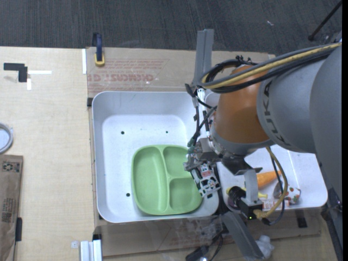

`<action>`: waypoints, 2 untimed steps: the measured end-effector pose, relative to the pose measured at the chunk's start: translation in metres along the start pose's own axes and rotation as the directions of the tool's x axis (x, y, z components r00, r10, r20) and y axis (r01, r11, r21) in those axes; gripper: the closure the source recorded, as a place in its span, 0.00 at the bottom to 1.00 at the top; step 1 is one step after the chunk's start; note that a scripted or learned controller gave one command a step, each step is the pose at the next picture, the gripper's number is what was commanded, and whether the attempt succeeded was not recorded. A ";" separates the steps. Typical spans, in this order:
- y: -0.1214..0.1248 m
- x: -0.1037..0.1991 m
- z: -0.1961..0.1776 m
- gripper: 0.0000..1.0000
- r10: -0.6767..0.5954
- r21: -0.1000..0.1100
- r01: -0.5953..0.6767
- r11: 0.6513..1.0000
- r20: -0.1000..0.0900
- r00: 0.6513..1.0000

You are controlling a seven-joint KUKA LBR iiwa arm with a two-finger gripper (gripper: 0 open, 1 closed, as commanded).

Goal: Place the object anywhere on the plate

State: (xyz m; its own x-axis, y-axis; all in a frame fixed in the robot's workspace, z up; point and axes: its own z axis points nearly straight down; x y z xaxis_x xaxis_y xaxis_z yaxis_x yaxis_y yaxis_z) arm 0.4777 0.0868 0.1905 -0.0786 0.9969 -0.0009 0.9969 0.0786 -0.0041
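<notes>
A green plate (163, 181) lies in the left bin (109, 145). The gripper (200, 173) hangs at the plate's right edge; I cannot tell its grip. An orange object (265, 178) lies in the right bin (310, 192).

Dark grey carpet floor (136, 10) lies beyond the pale wooden bench (43, 118), evenly lit.

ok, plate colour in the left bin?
Light green, with three compartments. The plate shows best in the camera view, in the left bin.

"UKA" on arm (304, 91) (partly hidden)
</notes>
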 end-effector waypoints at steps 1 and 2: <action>0.000 0.000 0.000 0.00 0.000 -0.001 0.000 1.000 0.000 1.000; 0.001 0.026 0.063 0.00 0.139 0.003 -0.139 0.990 0.001 0.990</action>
